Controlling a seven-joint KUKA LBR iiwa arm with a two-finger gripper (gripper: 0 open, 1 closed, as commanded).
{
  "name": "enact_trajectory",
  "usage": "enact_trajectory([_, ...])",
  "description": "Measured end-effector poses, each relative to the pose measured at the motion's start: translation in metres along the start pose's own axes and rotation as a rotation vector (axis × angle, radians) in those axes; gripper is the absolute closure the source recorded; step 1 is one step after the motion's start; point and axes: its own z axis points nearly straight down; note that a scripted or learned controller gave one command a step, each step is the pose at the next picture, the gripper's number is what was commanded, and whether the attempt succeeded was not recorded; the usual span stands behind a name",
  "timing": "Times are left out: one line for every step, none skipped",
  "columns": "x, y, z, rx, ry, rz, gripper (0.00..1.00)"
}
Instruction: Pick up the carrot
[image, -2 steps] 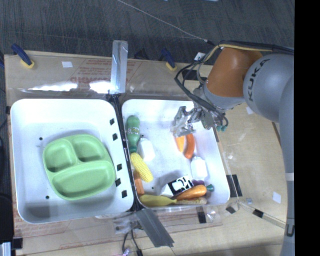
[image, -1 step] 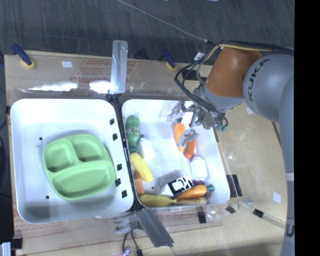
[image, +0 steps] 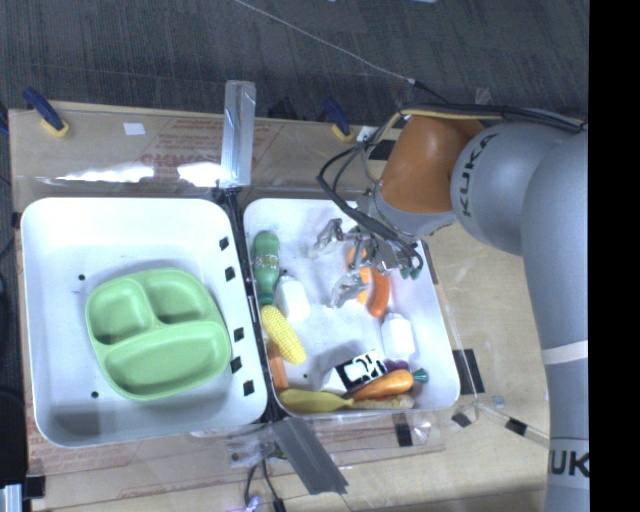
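Carrot (image: 385, 384) near the right bin's (image: 300, 215) front wall, beside the black tag | gripper (image: 352, 262) spread open over the bin's back, holding nothing | approach step, I'd say | next: swing forward, drop over carrot

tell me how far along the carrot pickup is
Done: the arm has brought the tool down into the right bin. In hand: it sits by an orange piece near the bin's right wall. Left: a grasp and lift; another orange, carrot-like item lies untouched at the front.
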Motion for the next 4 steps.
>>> enact_trajectory([-0.003,0.0,-0.014,0.004,-0.007,-0.005,1.0])
enact_trajectory([0.129,-0.018,-0.008,0.007,-0.026,0.14,1.0])
enact_trajectory([0.12,-0.018,-0.014,0.016,-0.055,0.135,0.0])
enact_trajectory([0.074,-0.017,-0.003,0.002,-0.007,0.62,0.0])
